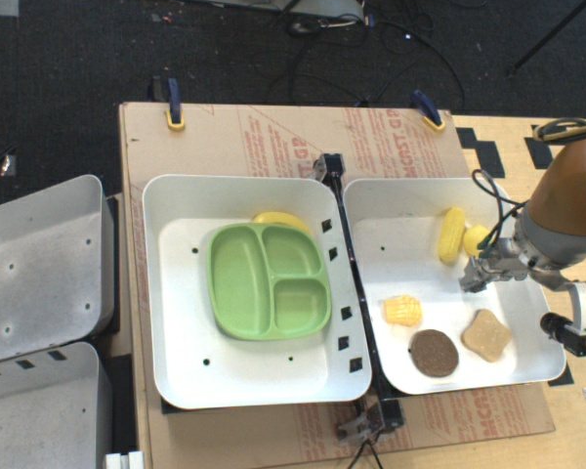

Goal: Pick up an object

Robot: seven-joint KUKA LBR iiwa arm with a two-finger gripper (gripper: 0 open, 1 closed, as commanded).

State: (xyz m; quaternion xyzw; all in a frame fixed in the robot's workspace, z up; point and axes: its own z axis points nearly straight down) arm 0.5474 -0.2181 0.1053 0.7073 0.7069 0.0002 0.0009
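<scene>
Corn cob (451, 234), yellow and bumpy, lies in the right bin (391, 203), upper part, long axis roughly up-down in the camera view with a slight tilt, top end leaning right. A second yellow item (476, 236) sits just beside it on the right, partly hidden by the gripper; could be a lemon, hard to say. Gripper (472, 277) hangs low over the right bin's floor just below and right of the cob, nothing visible between its fingers; whether they are spread or closed cannot be told at this angle.

Lower in the same bin: a short yellow corn piece (402, 310), ridged; a round dark-brown patty (435, 353), flat; a tan bread-like chunk (486, 336), rough-edged. All three near each other, apart from the cob.

Left bin (176, 213) holds a light-green divided plate (270, 281), smooth plastic, three compartments, with a yellow object (281, 220) peeking out at its top edge.

Both bins are white, shallow, rounded corners, side by side on a cardboard-covered bench (234, 135) with red print, clamped at the back by a blue-yellow clamp (174, 104). Dark carpet floor (59, 66) with cables behind. Grey metal trays (39, 252) at far left.
</scene>
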